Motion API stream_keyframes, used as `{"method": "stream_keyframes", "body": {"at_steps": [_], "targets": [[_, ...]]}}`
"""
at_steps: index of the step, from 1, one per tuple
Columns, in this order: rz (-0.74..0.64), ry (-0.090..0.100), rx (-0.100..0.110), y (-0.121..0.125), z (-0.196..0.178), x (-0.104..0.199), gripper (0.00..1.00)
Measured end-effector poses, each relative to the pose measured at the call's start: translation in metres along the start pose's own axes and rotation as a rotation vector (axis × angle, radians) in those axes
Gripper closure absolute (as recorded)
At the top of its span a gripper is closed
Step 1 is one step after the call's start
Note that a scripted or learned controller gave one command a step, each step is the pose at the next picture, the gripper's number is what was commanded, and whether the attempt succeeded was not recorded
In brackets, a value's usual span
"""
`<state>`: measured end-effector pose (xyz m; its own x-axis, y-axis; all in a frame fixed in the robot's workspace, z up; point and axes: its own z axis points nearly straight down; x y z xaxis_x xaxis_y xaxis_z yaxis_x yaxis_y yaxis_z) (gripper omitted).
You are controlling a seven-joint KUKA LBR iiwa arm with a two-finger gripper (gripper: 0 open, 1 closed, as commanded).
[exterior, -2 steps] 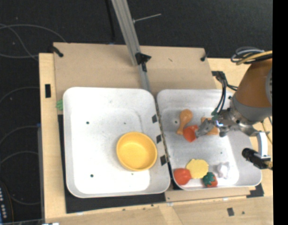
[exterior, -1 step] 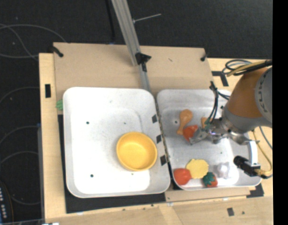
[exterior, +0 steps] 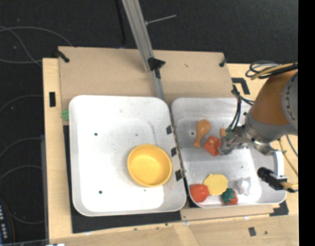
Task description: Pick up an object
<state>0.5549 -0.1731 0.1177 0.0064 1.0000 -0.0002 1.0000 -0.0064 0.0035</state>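
Observation:
In the right bin [exterior: 198,109] my gripper [exterior: 225,143] reaches in from the right, low over the middle of the bin. A small red object [exterior: 212,146] lies right at its left side, touching or nearly touching it. An orange drumstick-shaped toy [exterior: 201,131] lies just left of and above the red one. Along the bin's front edge sit a red tomato-like piece [exterior: 199,192], a yellow piece [exterior: 216,184], a red and green strawberry-like piece [exterior: 229,197] and a small clear or white piece [exterior: 243,185].
The left bin [exterior: 106,117] holds a yellow bowl [exterior: 149,165] near its front right. A grey pole [exterior: 142,40] slants over the bench at the back. Black cables and a black fitting [exterior: 270,178] hang off the arm over the right bin's right edge.

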Motion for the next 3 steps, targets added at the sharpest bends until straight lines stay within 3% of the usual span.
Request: {"method": "stream_keyframes", "body": {"at_steps": [3], "targets": [[-0.011,-0.002,-0.004,0.002,-0.159,-0.002,1.00]]}}
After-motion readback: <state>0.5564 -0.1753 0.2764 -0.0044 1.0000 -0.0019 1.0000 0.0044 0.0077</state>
